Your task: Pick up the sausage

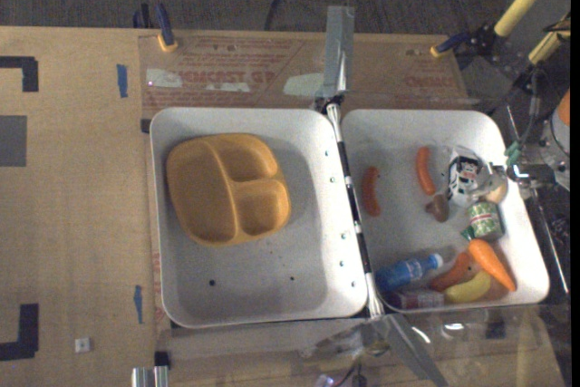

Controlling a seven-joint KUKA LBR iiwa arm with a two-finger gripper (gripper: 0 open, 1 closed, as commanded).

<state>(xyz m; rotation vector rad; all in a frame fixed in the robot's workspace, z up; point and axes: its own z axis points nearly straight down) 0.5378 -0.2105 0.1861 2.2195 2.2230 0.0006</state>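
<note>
Nearest us in the right bin (399,133) we see a yellow banana (468,288), an orange carrot (492,262) and a blue bottle (410,270). Beyond them stands a small green can (484,218). Farther back lie two sausages: one (371,190) near the divider, the other (424,169) well apart. In the left bin (245,295) sits an orange sectioned plate (227,188). The gripper's state we cannot tell.

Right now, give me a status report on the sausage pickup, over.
Two-finger gripper at the right bin's right edge, finger state unclear. Two reddish-orange sausages, one near the bin's left wall, one further right, both untouched. Small brown piece by the right one.
</note>
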